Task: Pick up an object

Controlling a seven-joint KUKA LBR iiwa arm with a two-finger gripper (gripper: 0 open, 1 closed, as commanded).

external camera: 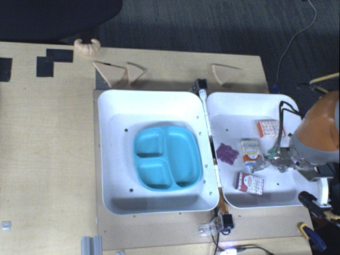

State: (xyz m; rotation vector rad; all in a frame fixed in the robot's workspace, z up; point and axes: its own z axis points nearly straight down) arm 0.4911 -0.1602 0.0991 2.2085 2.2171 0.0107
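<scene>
Four small items sit in my right bin [287, 102]; the gripper [260, 165] hovers above the carton [249, 150], grip state unclear; I'd take the light, stiff carton across its narrow sides

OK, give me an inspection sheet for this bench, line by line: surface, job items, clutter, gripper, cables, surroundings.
Surface: tan bench bearing two white bins side by side.
Job's things: right bin holds a purple piece, three small printed packets.
Clutter: left bin holds a blue sectioned tray.
Gripper: gripper low over the right bin near the middle packet; finger state unclear.
Cables: black cable at the arm; wires at the front edge.
Surroundings: dark carpet.
</scene>
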